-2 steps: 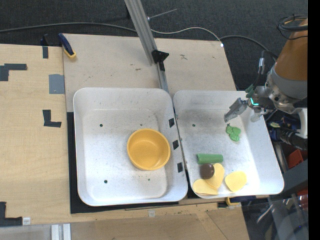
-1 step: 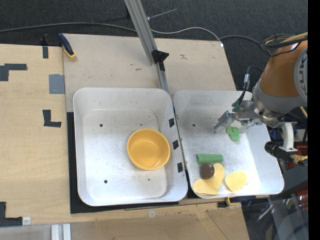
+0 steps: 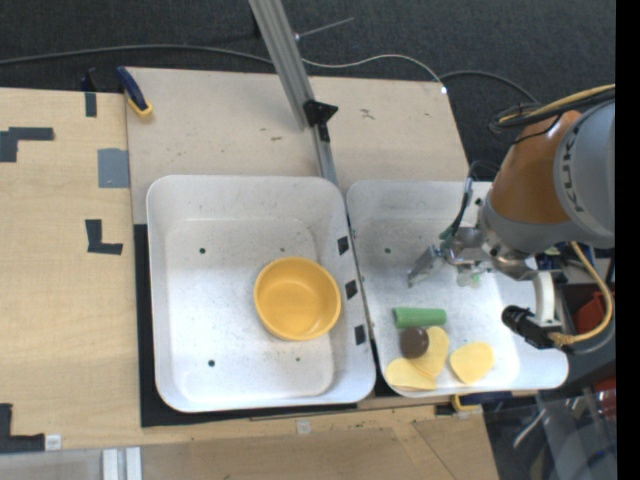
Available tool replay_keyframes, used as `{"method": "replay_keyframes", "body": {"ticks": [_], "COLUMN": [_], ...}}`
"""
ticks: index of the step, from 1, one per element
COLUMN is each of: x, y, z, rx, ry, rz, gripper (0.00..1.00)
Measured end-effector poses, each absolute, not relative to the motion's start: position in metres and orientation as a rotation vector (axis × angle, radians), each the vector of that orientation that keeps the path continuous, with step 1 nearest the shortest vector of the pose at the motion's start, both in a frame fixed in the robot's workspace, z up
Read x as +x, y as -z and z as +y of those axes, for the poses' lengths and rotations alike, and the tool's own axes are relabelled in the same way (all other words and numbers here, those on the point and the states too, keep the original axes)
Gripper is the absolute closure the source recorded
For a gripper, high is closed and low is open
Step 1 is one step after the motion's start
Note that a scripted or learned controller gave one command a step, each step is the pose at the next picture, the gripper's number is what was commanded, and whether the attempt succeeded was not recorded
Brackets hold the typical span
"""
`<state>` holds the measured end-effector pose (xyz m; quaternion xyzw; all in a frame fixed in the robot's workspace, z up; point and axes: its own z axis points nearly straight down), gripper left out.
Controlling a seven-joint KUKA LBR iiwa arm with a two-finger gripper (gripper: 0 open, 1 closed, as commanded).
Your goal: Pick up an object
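Gripper: the two-finger gripper (image 3: 432, 262) hangs over the right-hand white bin (image 3: 385, 208), right of the frame's centre; its dark fingers point toward lower left, spread apart with nothing between them.
Arm: the grey arm with the orange band (image 3: 535, 183) comes in from the right edge.
Nearest candidate: a small green cylinder-like block (image 3: 419, 316) lies flat on the bin floor, just below the gripper and a little to the right of its tips.
Neighbours: a dark brown round piece (image 3: 414, 342) sits just below the green block, touching or overlapping a pale yellow flat piece (image 3: 420, 365); a second pale yellow flat piece (image 3: 471, 361) lies beside it, toward the lower right.
Other bin: a yellow plastic bowl (image 3: 296, 298) stands upright in the left white bin (image 3: 190, 218), near frame centre.
Step in hand: in my judgement, lining up over an object before descending.
Doing it well: centre the fingers across the green block's short side, come straight down, and stay clear of the brown piece; the flat yellow pieces look too thin to pinch easily.
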<state>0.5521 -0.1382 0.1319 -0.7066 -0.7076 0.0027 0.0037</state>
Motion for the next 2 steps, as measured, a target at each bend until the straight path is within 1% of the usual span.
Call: {"method": "replay_keyframes", "body": {"ticks": [1,2], "x": [0.552,0.552], "y": [-0.089,-0.099], "z": [-0.138,-0.137], "rx": [-2.22,-2.218], "ry": [-0.002,-0.001], "rz": [-2.224,-2.224], "gripper": [0.0,1.0]}}
